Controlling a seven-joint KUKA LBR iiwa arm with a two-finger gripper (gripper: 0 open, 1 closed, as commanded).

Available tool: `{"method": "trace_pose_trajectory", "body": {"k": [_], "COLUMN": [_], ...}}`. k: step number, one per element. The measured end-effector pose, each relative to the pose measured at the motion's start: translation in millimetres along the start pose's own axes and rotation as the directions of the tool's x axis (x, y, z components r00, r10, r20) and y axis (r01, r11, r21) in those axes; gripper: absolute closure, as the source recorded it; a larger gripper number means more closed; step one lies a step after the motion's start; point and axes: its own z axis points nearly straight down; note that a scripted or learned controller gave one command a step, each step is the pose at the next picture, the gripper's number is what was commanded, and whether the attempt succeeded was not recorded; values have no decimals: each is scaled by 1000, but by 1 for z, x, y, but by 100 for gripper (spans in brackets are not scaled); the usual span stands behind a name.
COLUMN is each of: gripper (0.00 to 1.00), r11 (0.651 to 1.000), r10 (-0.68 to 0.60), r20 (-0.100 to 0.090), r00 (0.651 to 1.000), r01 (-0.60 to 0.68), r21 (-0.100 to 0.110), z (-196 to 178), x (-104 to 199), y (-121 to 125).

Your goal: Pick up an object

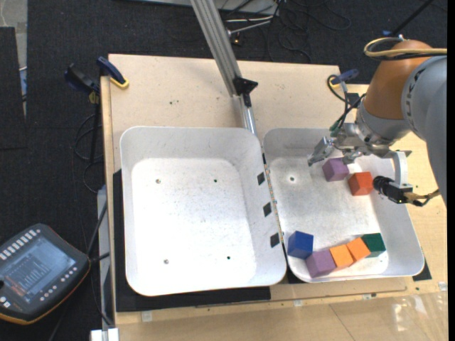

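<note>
On a pale wooden bench (185, 91) over dark floor, two shallow white bins side by side; left bin (142, 190) speckled with small dark dots; right bin (284, 190) holding all the blocks; between them, three small black clips along the shared edge; behind, a slanted metal pole (217, 34) reaching down to the bins' back edge, with loose cables past it; at the bench's back left corner, blue and yellow clamps (106, 73); at lower left on the floor, a handheld control pad (35, 272).

Toward the back of the right bin, a purple block (335, 169), small, matte, slightly tilted, lying just beside an orange block (360, 183); directly over the purple block, the gripper (334, 148), hanging from the grey arm with its orange band; jaw state impossible to tell, nothing visibly pinched.

Along the front of the right bin, a blue block (301, 244), then a second purple block (320, 262), a second orange block (342, 254) and a green block (372, 244), the last three touching in a row.
</note>
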Motion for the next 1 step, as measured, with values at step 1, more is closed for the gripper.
{"method": "trace_pose_trajectory", "body": {"k": [1], "gripper": [100], "r11": [1000], "r10": [-1], "r20": [2], "r00": [1000], "r01": [1], "r21": [-5], "z": [-10], "x": [0], "y": [2]}}
